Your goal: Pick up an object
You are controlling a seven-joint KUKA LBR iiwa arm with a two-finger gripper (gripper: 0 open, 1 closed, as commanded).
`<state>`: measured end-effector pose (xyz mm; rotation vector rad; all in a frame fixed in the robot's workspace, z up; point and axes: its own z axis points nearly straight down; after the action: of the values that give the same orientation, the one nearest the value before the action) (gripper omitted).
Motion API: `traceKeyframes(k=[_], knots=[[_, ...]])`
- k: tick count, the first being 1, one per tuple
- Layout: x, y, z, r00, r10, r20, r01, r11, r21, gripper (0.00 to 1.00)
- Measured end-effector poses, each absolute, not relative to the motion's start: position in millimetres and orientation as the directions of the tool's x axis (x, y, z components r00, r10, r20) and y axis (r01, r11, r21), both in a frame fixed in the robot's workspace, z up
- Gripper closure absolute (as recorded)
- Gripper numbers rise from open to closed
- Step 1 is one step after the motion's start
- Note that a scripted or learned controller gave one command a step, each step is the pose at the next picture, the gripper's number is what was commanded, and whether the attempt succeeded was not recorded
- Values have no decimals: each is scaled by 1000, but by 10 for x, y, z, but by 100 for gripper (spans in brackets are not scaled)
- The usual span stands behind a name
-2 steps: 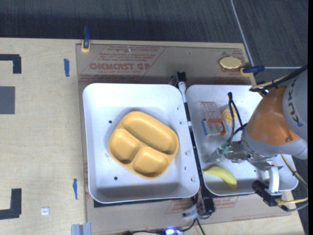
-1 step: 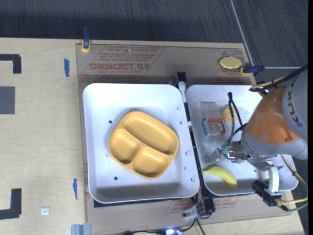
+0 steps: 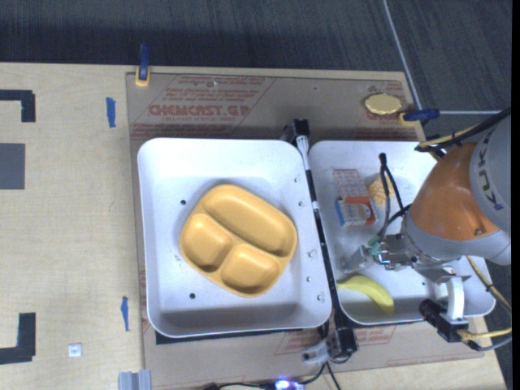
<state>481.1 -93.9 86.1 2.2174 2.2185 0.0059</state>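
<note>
Approach/descend step, no grasp confirmed. Arm (image 3: 455, 205) comes in from 3 o'clock and sits over the right bin (image 3: 325, 161), its orange band covering most of that bin's right half. Gripper (image 3: 382, 254) is low in the bin, about centre, partly hidden under the wrist; can't tell whether it's released or clenched, and nothing is visibly held. Candidate objects in that bin: a yellow banana (image 3: 370, 291) at roughly 7 o'clock of the gripper, lying flat near the bin's front wall, close to the tool but apparently apart from it; a small carton with red print (image 3: 355, 210) at about 11 o'clock, near the bin's back left; a pale rounded item (image 3: 378, 189) just beside the carton, half hidden by cables, can't identify it. Left bin (image 3: 154, 218) holds a yellow three-compartment tray (image 3: 237, 238), well apart from the arm, not the likely target. My read: banana is the nearest pick. Next move needs a small shift toward 7 o'clock, the tool aligned across the banana's short axis, then down and close. Risk: banana sits near the front wall, so one side may lack clearance.
</note>
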Motion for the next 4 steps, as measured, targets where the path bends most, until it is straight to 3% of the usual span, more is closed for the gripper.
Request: traceKeyframes(k=[4], knots=[[4811, -932, 861, 1, 1000, -2, 1000, -1, 6, 0]])
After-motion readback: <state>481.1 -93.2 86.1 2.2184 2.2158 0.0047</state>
